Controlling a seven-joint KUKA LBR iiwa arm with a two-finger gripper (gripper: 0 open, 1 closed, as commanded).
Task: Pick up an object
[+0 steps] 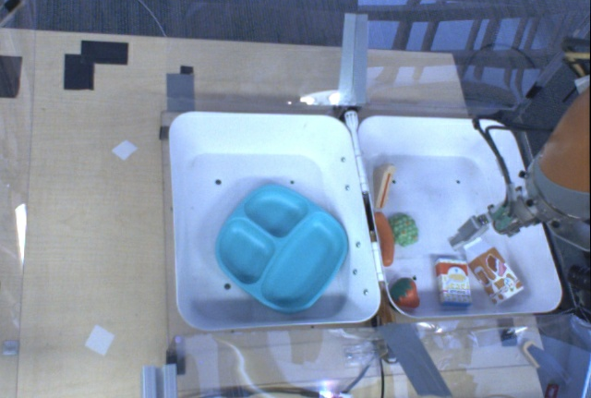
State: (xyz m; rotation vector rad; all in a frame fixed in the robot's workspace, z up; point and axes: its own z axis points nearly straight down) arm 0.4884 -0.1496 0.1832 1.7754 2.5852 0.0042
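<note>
The right bin holds several small items. A tan stick lies near its left wall, with an orange carrot-like piece and a green broccoli-like toy below it. A red and green round toy sits at the front left. Two small cartons lie at the front: an orange and white one and a tilted one. My gripper hangs over the right bin, just above the two cartons and to the right of the green toy, with nothing seen in it.
The left bin holds a blue divided plate. A ridge between the bins separates them. The arm and its cables cover the right bin's right side. The far half of the right bin is bare white floor.
</note>
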